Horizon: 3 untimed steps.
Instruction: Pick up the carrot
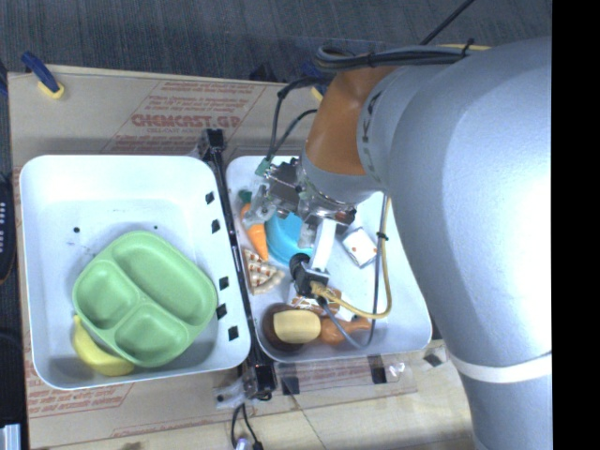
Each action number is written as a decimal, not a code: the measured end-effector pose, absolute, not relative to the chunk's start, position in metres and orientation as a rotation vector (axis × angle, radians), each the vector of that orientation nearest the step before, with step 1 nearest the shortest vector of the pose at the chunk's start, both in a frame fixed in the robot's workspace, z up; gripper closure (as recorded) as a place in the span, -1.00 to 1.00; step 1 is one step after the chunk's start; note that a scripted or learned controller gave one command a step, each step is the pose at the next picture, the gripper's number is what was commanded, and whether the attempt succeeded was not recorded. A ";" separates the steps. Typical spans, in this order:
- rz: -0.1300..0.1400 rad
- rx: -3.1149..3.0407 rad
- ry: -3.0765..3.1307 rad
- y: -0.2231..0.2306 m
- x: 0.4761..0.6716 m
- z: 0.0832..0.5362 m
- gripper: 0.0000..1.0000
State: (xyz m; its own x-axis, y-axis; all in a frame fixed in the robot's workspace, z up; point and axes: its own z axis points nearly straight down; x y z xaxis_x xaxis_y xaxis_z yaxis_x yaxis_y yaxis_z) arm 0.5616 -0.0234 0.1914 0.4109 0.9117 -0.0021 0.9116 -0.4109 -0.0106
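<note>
The carrot (257, 238) is a small orange piece lying near the left wall of the right bin (412, 298), with a bit of green just above it. My gripper (272, 198) hangs low over the upper left part of that bin, directly above and to the right of the carrot and close to it. The wrist and its cables hide most of the gripper. Nothing is visibly lifted from the bin.
A blue cup (284, 238) touches the carrot's right side. Below lie a pizza slice toy (262, 272), a brown and tan roll (292, 326) and another orange piece (337, 331). The left bin (56, 186) holds a green divided plate (145, 296) over a yellow item (94, 354).
</note>
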 end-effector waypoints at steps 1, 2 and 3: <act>0.012 -2.632 -1.701 -0.023 0.562 0.191 -1.00; 0.012 -2.632 -1.701 -0.023 0.562 0.191 -1.00; 0.012 -2.632 -1.701 -0.023 0.562 0.191 -1.00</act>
